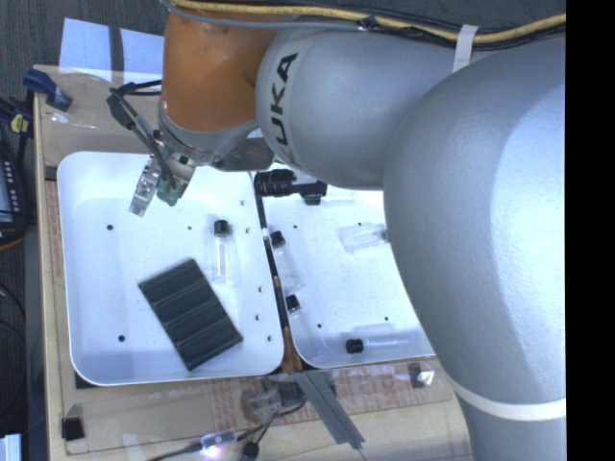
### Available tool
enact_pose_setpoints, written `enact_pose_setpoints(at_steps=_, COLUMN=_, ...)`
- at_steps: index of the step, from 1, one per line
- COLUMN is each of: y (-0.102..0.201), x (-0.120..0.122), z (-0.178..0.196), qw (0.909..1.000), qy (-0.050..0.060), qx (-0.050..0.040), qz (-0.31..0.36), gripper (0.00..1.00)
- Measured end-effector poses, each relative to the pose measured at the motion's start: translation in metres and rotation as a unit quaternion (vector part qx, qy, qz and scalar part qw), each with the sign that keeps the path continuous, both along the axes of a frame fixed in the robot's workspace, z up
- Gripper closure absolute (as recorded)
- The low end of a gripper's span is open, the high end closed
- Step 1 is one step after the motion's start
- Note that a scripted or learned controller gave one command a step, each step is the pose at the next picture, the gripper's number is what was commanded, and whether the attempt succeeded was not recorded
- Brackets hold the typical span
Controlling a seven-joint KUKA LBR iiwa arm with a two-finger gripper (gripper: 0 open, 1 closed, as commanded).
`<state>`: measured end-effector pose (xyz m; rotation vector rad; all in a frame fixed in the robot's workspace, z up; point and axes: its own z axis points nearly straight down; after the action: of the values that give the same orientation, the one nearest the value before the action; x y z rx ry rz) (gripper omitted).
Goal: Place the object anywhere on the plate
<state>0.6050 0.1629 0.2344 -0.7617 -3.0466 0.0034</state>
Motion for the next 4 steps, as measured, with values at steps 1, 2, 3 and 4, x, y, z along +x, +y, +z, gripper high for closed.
enact_pose_setpoints(at_steps=1, y=0.057, x=-0.069, z=0.067, qw=0.9982, qy=-0.002, qx=0.0004, qz=-0.060, gripper=1.00)
enact_pose_setpoints(at_steps=2, y=0.056, x=-0.125, z=0.165, qw=0.9787, qy=-0.003, qx=0.0017, qz=-0.205, gripper=1.00)
enact_pose_setpoints(at_steps=3, y=0.036, x=-0.121, z=-0.143, qw=0.9375, qy=0.000, qx=-0.0007, qz=-0.348, gripper=1.00)
enact_pose_setpoints(at_steps=4, y=0.022, x=-0.069, z=-0.143, qw=0.8709, qy=-0.001, qx=-0.0006, qz=-0.492, gripper=1.00)
